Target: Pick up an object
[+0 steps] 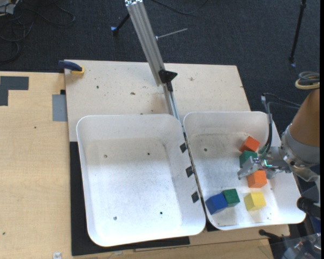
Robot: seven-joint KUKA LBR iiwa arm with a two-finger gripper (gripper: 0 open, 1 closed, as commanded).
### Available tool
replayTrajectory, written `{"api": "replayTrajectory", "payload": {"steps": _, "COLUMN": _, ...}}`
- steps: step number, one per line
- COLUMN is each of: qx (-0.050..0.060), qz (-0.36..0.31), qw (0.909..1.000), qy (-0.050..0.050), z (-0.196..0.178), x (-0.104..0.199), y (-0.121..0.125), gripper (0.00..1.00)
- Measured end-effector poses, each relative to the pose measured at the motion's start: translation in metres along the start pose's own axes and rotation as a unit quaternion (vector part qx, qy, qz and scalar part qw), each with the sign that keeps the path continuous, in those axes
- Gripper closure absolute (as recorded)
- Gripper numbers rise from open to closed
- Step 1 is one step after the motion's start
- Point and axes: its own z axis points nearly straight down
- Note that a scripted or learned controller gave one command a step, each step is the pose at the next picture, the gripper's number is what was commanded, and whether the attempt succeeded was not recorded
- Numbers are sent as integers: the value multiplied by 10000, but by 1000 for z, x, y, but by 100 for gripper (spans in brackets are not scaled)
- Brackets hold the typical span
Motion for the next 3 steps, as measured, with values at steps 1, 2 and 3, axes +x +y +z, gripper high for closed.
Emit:
{"api": "replayTrajectory", "payload": {"steps": 1, "qx": -22, "qz": 16, "qw": 10000, "qy": -4, "z": -2, "x": -1, "y": 1, "gripper": 0}}
{"api": "replayTrajectory", "payload": {"steps": 2, "qx": 5, "qz": 5, "qw": 10000, "qy": 3, "z": 46, "x": -2, "y": 2, "gripper": 0}}
{"api": "replayTrajectory", "payload": {"steps": 3, "qx": 6, "qz": 7, "qw": 10000, "qy": 4, "z": 110, "x": -4, "y": 0, "gripper": 0}}
